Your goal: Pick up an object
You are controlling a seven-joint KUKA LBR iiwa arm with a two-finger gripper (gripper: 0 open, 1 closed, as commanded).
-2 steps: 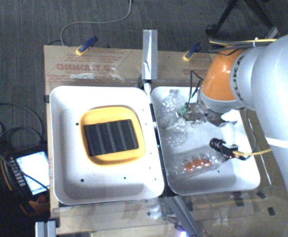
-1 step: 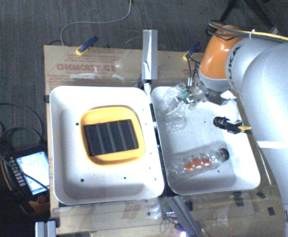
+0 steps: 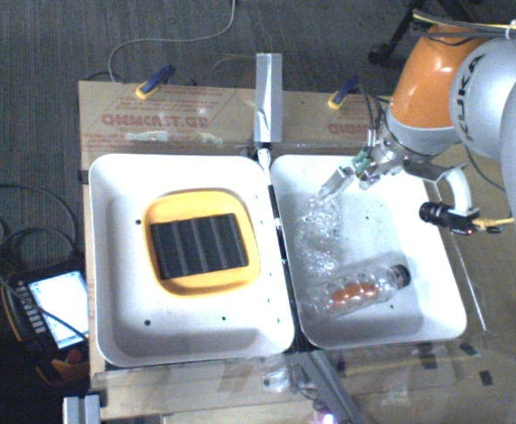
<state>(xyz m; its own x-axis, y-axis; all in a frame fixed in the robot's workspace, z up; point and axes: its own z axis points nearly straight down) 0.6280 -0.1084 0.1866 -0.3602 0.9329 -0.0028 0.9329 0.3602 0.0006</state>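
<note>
My gripper (image 3: 339,182) hangs over the far part of the right bin (image 3: 435,263), just above a crumpled piece of clear plastic (image 3: 318,232) that runs down the bin's left side. A clear plastic bottle (image 3: 361,288) with orange contents and a dark cap lies on its side near the bin's front, well apart from the gripper. In the left bin (image 3: 117,237) rests a yellow oval object with a black ridged top (image 3: 201,242). Nothing shows held in the gripper.
The grey arm with its orange band (image 3: 435,69) reaches in from the upper right. A black fitting with a cable (image 3: 448,215) juts over the right bin's right edge. A metal divider post (image 3: 268,95) stands between the bins at the back.
</note>
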